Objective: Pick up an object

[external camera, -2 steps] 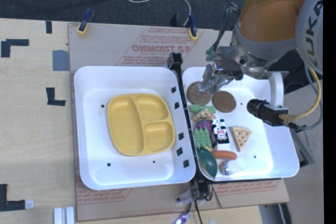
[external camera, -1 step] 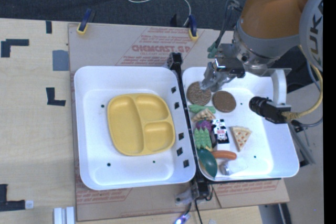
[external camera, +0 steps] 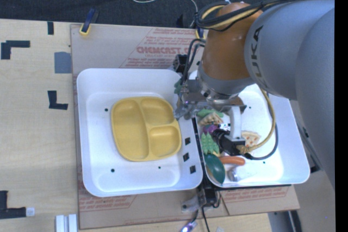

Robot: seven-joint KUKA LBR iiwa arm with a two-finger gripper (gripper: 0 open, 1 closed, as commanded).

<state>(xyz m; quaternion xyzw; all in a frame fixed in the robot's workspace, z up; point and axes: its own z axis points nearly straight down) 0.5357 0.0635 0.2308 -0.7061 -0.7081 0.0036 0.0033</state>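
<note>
Yellow moulded plastic, three shallow wells: divided plate (external camera: pixel 145 129) in left bin (external camera: pixel 87 117). Right of plate, small glossy items heaped in right bin (external camera: pixel 288 165): green spoon (external camera: pixel 215 168), orange carrot (external camera: pixel 234 160). Gripper (external camera: pixel 213 119) low over heap, mid-reach; state not discernible. Next: settle on one piece.

Board lettering: red print reading "CHEMCAST" on the brown cardboard sheet (external camera: pixel 147 51) under the bins, on its far part, running at a slant.
Further red print: smaller lines beside that word, too small to read.
Arm lettering: dark letters on the grey arm link (external camera: pixel 283 46), right of the orange band (external camera: pixel 228 46), seen side-on, likely "KUKA".
</note>
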